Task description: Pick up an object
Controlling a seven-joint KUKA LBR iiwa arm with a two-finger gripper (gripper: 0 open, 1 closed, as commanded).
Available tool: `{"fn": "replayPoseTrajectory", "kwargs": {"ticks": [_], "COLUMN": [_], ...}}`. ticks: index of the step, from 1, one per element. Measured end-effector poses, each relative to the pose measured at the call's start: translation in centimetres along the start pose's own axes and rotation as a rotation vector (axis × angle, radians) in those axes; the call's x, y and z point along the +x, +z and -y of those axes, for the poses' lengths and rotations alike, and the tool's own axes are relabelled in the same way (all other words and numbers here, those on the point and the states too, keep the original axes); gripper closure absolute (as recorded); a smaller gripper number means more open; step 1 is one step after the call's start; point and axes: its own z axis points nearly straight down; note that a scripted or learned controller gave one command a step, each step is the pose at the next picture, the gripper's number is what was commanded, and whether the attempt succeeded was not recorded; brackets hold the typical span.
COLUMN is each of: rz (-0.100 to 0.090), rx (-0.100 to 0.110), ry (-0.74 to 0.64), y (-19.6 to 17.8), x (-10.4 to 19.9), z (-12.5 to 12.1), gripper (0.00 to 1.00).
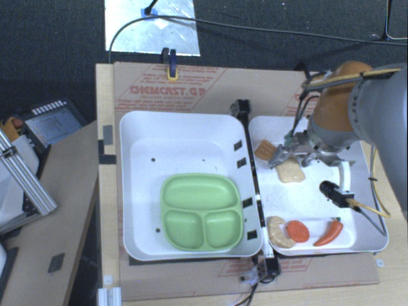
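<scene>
Step in hand: looks to me like the reach-down onto a target, with nothing lifted yet as far as I can judge.
Gripper (285, 158): low in the back-left part of the right bin (299, 199), right at the far edge of the pale bread slice (292, 173). The brown cracker piece (264, 150) sits just to its left.
Tool state: honestly can't tell if it's wide or narrow, it's a jumble of metal from this angle. Nothing visibly held.
Likely target: my guess is the pale bread slice. It lies flat on the bin floor, near the divider between the bins. Touching the gripper or just under it, I can't say which.
Arm (376, 113) pose: comes in from the right over the bin's back-right corner, orange band (335, 101) up top. The wrist is angled down and leftward, so the tool points toward the divider side.
Doing it well: a flat thin thing is a pain to grab. I'd centre over the slice rather than its edge, go straight down to the floor, and close across the narrow way.
What could go wrong: the cracker piece is close enough to get nudged or pinched along with the slice. A tilted approach could also just skid the slice away.
Other stuff: a pale ring-shaped roll (277, 230), a tomato (297, 231) and a red chili (328, 233) line the front of the bin, well apart from the gripper.
Left bin (178, 139): holds a green divided plate (201, 210), not in play.
</scene>
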Motion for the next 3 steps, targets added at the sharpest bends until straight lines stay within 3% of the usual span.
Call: {"fn": "replayPoseTrajectory", "kwargs": {"ticks": [1,3], "rz": [0.001,0.000], "rx": [-0.003,-0.004], "ry": [0.000,-0.003], "y": [-1.2,-11.9], "x": [0.0,0.7], "z": [-0.1,-0.1], "gripper": [1.00,1.00]}}
